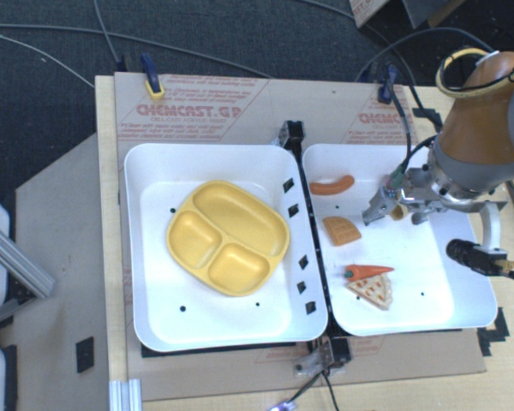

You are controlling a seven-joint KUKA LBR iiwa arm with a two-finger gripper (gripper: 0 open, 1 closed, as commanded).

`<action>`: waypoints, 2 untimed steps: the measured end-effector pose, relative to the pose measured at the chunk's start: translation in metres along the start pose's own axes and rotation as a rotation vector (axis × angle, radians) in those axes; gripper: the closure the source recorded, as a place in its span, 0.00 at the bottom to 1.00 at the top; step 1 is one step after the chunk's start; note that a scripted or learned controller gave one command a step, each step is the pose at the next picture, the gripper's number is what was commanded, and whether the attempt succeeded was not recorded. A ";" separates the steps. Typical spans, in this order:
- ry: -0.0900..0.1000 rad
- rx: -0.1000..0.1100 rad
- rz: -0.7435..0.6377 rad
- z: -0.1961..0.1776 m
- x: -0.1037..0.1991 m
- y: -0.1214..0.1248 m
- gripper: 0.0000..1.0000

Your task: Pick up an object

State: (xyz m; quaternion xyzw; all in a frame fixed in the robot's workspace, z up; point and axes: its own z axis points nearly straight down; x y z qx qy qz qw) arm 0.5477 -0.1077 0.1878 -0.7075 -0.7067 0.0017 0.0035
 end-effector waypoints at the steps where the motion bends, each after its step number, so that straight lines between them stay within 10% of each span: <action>1: 0.001 0.001 -0.001 0.046 0.006 -0.007 0.00; 2: 0.000 -0.001 0.000 0.099 0.007 -0.007 0.00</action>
